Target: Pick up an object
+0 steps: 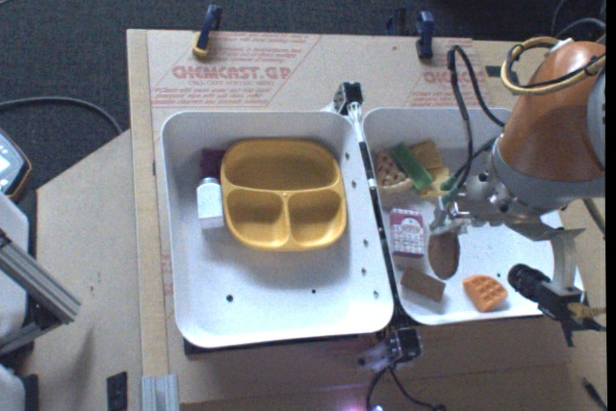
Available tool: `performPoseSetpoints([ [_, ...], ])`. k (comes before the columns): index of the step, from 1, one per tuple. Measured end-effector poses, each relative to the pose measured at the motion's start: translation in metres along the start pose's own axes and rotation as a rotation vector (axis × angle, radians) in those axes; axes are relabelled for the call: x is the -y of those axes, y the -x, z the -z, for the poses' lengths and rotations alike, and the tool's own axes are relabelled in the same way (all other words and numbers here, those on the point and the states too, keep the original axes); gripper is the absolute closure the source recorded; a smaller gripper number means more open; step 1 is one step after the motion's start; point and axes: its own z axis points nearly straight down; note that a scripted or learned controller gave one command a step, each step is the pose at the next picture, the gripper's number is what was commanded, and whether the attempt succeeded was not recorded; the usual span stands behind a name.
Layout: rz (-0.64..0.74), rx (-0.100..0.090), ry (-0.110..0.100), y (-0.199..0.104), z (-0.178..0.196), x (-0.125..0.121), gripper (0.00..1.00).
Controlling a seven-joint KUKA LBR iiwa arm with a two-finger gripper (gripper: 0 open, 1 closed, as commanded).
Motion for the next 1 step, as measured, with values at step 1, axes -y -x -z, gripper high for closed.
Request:
performPoseSetpoints([
  [1, 0.001, 0.002, 0.006, -0.0033, 0.0039, -0.0072, 1.00],
])
